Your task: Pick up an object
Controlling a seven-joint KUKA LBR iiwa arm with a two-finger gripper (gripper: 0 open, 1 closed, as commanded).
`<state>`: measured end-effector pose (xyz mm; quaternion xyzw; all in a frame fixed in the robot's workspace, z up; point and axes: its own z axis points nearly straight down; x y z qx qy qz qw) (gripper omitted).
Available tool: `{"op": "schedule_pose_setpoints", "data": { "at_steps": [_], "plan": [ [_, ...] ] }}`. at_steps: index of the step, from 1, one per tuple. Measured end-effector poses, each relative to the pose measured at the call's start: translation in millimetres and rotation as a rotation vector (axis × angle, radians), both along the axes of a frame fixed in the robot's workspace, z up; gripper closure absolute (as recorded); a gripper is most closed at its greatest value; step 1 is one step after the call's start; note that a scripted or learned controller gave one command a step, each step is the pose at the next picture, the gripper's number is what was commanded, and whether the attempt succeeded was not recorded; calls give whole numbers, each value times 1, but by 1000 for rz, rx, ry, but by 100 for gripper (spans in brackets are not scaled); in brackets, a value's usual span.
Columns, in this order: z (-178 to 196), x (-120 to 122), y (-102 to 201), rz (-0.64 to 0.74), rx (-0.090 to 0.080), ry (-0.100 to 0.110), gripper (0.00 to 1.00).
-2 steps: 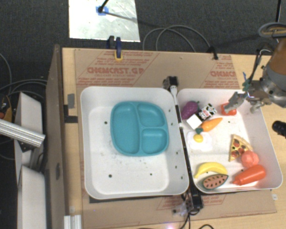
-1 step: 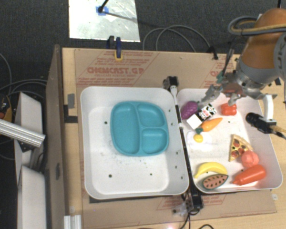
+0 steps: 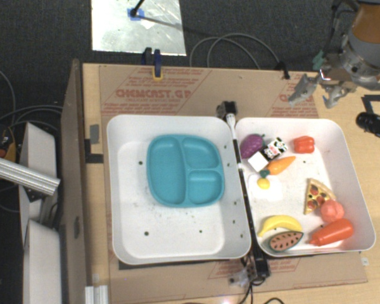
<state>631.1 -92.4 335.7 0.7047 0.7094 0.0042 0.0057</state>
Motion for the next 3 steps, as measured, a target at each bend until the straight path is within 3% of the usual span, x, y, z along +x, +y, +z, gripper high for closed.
{"op": "schedule_pose_setpoints", "data": {
  "at_steps": [1,2,3],
  "plan": [
    [-130,-62,13,-6,5,28,0],
    [-8,-77,-3,-5,-1,-1,0],
    [-83,-51,1,-5,2,17,0]
  ]
}}
